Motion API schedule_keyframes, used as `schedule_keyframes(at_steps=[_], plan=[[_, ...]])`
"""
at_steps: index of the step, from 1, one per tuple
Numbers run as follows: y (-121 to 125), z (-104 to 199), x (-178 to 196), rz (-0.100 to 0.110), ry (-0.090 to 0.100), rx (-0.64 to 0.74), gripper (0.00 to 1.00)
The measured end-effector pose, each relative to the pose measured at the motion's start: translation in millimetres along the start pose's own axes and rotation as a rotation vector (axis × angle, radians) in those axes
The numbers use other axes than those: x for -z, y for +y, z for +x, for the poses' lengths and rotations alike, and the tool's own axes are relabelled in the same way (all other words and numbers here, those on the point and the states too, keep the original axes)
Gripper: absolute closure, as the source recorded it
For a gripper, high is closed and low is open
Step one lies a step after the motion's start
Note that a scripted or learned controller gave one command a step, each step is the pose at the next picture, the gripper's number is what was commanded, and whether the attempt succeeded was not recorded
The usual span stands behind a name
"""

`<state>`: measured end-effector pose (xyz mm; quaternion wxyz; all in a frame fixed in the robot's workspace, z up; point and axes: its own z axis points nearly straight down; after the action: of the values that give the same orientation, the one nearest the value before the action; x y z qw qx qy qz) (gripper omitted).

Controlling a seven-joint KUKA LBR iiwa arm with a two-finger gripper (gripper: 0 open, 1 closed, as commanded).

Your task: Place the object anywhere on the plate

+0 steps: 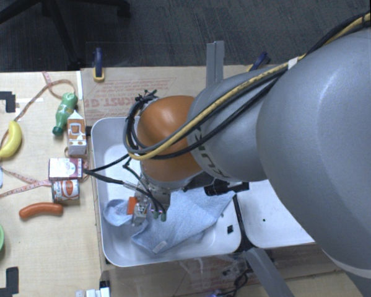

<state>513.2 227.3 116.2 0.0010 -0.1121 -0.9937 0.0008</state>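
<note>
My gripper [144,210] hangs low in the left white bin [104,140], under the orange wrist band and the bulky grey arm. It sits right at the left edge of a crumpled blue-grey cloth [183,219] that covers the bin's floor. A small orange piece [132,205] shows against the gripper's left side; I cannot tell whether it is held. A pale blue rounded thing [114,213], perhaps a plate's rim, lies just left of the gripper, partly under the cloth.
The right bin [276,224] is mostly hidden by the arm. On the wooden bench to the left lie a banana [8,141], a green bottle [64,112], a small carton [76,135], a can [65,190] and a sausage [41,211].
</note>
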Motion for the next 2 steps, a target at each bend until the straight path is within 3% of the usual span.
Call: schedule_keyframes(at_steps=[1,2], plan=[[-74,-16,85,-0.001,-0.003,0.178,1.00],[-143,-76,121,-0.002,-0.004,0.307,1.00]])
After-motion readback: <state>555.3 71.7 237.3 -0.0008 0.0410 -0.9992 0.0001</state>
